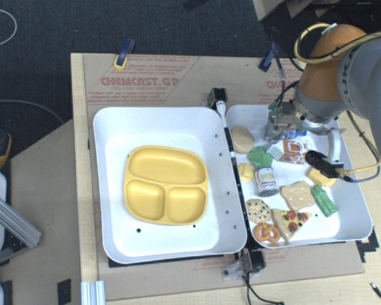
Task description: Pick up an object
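We judge the small can (266,181), upright mid right bin (354,199) among toy foods, rigid, light (slippery sides); grip across its body. End effector (280,127) hovers near the bin's back; its grasp we cannot tell.

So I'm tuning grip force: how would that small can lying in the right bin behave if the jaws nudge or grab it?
The can lies on its side, so a nudge across its round body would probably roll it toward the toast or cookie. It looks rigid, likely taking a firm pinch. Its smooth label may slip if gripped off-centre.
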You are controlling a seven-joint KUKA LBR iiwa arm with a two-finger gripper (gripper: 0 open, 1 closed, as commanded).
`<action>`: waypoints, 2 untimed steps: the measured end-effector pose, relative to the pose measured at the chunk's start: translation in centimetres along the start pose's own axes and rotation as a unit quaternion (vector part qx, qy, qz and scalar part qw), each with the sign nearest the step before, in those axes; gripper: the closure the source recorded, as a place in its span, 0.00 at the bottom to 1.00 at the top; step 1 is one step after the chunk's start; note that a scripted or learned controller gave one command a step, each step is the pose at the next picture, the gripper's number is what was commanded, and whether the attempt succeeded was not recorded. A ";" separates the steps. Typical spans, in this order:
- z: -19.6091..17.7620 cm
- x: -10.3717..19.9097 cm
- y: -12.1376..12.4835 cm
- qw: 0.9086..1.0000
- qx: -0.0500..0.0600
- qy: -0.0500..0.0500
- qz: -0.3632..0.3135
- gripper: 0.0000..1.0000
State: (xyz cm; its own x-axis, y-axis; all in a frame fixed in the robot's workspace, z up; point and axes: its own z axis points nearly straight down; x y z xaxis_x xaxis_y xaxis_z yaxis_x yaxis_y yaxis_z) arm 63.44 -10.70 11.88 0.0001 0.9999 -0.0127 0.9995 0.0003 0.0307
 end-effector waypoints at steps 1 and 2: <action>-6.0 -0.6 -0.4 1.000 0.012 0.006 0.001 1.00; -10.9 -0.6 -0.1 1.000 0.012 0.006 0.000 1.00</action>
State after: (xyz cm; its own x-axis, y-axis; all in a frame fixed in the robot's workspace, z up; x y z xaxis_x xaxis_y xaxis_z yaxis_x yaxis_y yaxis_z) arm 62.99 -11.20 22.77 -0.0002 1.0000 -0.0017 1.0000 0.0003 0.0062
